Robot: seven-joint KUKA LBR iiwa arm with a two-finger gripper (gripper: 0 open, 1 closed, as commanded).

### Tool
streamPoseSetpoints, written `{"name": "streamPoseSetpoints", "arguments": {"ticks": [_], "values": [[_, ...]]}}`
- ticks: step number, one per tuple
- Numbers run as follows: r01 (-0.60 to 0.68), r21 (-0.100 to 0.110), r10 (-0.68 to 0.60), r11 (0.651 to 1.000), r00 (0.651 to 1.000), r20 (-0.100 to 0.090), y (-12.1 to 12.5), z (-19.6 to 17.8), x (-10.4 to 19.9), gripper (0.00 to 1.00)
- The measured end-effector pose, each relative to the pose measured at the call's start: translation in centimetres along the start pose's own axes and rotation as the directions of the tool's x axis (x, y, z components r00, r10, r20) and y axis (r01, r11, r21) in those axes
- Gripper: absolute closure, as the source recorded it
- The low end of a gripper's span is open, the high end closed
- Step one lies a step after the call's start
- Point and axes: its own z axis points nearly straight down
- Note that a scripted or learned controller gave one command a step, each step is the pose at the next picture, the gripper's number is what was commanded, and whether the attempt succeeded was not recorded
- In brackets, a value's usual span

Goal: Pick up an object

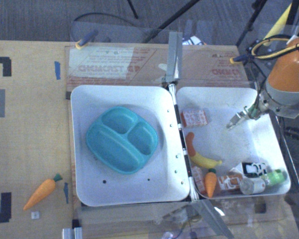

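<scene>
Camera view: gripper (237, 118) hangs over the bare upper middle of the right bin (224, 94), fingers slightly apart w/ nothing between them; nearest things are the red-white packet (195, 117) to its left and, further down, a yellow banana (205, 160) lying against an orange sausage-shaped piece (190, 141). Along the bin's front wall: 1 toy carrot (210, 181), 1 small carton (231, 181), 1 green-capped bottle (261, 181), 1 black-white item (253, 168), crowded and touching. Left bin (84, 101) holds 1 teal divided plate (122, 139); a 2nd carrot (40, 192) lies on the bench outside.

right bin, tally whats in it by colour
orange: 2, carrot and sausage
yellow: 1, banana
red and white: 2, packet and carton
black and white: 1, box
clear with green cap: 1, bottle
total: 7
</scene>
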Motion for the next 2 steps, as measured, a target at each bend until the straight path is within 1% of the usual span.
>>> {"name": "streamPoseSetpoints", "arguments": {"ticks": [1, 2], "values": [[-0.013, -0.001, 0.013, 1.0, 1.0, 0.001, -3.6, -0.1, 1.8, 0.0], [0.086, 0.002, -0.086, 0.996, 0.996, 0.006, -10.6, -0.1, 9.3, 0.0]]}}
